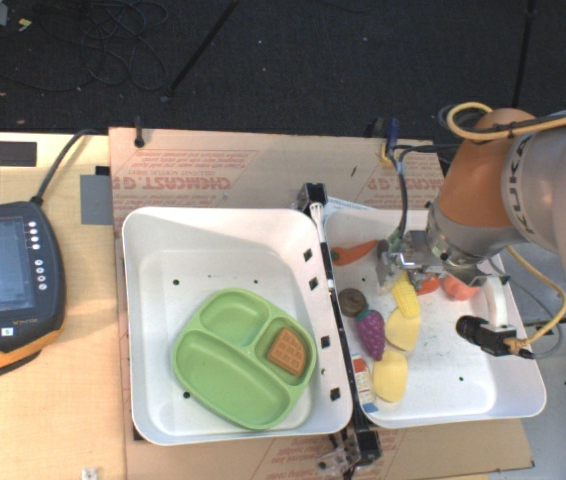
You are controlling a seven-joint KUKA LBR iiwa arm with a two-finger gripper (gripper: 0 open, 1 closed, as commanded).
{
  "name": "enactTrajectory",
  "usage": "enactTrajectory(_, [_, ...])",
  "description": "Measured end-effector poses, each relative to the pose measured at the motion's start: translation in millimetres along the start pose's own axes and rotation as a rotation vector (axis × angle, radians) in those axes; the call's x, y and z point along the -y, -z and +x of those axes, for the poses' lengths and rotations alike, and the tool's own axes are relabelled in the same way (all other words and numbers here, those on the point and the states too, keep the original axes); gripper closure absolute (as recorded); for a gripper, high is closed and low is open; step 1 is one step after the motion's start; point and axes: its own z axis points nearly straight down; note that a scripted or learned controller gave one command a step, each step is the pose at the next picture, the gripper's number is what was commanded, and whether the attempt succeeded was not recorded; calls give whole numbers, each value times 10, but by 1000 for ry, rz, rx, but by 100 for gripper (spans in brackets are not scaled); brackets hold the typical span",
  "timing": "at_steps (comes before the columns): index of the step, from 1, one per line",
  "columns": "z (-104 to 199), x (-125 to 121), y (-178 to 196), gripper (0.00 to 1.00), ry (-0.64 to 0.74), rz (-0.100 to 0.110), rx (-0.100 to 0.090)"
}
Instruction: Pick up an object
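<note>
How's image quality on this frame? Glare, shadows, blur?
Camera view: the left bin is bright, near blown out along its rim; the green tray and waffle stay readable. The arm shades the right bin around the gripper. Overall soft and low-resolution; floor behind nearly black.

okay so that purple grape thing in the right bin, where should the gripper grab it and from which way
Probably across its narrow middle, coming straight down from above. The purple grape bunch lies flat on the right bin floor, elongated roughly along the divider. A yellow piece sits close on its right and a brown disc just above, so fingers closing across the short width would have to slip in carefully beside the yellow piece.
</note>
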Motion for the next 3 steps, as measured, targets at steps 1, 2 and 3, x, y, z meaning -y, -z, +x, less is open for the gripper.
enactTrajectory(1, [180,152,400,100,-3,2,1])
enactTrajectory(2, [427,239,275,100,-3,7,0])
enactTrajectory(3, [791,556,576,100,-2,6,0])
